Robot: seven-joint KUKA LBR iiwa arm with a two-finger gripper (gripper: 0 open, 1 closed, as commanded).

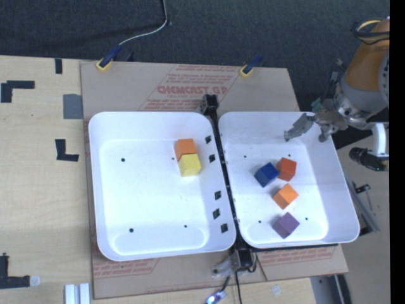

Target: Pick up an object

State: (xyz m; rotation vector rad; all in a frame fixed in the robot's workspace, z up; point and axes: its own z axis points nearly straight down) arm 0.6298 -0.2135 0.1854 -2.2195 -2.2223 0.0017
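In the right bin (329, 233) lie a blue cube (266, 173), a red-orange cube (287, 168) touching it, an orange cube (285, 196) and a purple cube (286, 224). The left bin (114, 233) holds an orange cube (185, 148) with a yellow cube (190, 164) pressed against its near side. My gripper (310, 133) hangs over the far right corner of the right bin, above and beyond the red-orange cube. It is open, its fingers spread wide, and nothing sits between them.
The bins meet along a black clipped seam (218, 170) on a cardboard sheet (190, 87). The grey and orange arm (367, 68) comes in from the upper right. A cable (158, 24) runs across the dark floor behind the bench.
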